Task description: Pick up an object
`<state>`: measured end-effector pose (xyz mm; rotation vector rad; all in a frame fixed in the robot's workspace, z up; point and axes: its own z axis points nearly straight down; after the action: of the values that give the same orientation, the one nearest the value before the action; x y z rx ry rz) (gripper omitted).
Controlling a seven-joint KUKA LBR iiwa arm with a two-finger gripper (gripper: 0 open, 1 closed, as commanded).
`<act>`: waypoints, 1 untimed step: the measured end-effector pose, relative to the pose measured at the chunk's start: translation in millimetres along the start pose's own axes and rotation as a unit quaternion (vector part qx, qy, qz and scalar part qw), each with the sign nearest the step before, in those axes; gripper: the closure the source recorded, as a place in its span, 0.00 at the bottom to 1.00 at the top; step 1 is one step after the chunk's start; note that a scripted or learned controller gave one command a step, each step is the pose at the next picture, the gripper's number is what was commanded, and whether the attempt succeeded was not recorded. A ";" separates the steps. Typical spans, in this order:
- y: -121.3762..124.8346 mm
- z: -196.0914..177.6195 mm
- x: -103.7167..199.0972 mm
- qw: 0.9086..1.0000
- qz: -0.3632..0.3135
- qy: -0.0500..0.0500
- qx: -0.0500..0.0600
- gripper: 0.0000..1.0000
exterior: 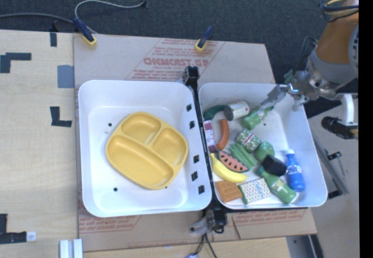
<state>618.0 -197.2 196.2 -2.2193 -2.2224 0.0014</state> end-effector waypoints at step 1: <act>28.9 99.2 -5.5 1.000 0.000 0.000 0.002 0.00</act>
<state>646.8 -202.7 97.0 -2.2171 -2.2215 0.0052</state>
